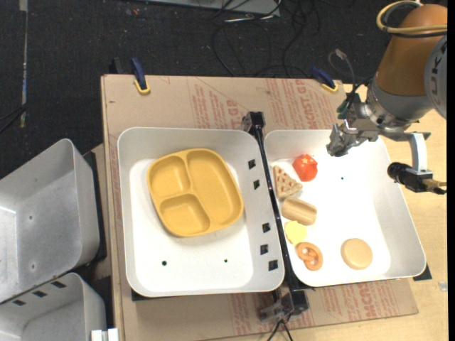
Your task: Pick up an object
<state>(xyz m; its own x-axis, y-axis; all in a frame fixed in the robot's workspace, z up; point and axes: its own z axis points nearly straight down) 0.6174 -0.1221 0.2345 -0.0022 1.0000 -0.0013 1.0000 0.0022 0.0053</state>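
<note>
Camera view shows the gripper (338,145) hovering over the upper part of the right bin (398,226), carried by the grey arm (409,62) with its orange band. The gripper is dark and small here; whether it is wide, narrow or closed cannot be told, and nothing is seen held in it.

Candidate objects all lie to the left of and below the gripper, grouped along the left side of the right bin:
- Red tomato-like piece (306,166): nearest, just left of and slightly below the gripper.
- Waffle-patterned wedge (286,182): just beyond the tomato, further left and lower.
- Tan bun-shaped roll (298,209): below the wedge.
- Yellow flat slice (296,231): directly under the roll, touching it.
- Pretzel (310,255): lower again.
- Round tan biscuit (356,253): well below the gripper, apart from the rest.

Judgement: the gripper stands over bare bin floor, so a short move left and down would likely be needed to reach the tomato. The cluster is tight; neighbours may be nudged.

A yellow divided plate (193,190) sits alone in the left bin (135,261), well to the left of the gripper, probably as a drop target.

Red printing covers the brown board (213,98) on the table under the bins, but it is reversed and not reliably legible.
</note>
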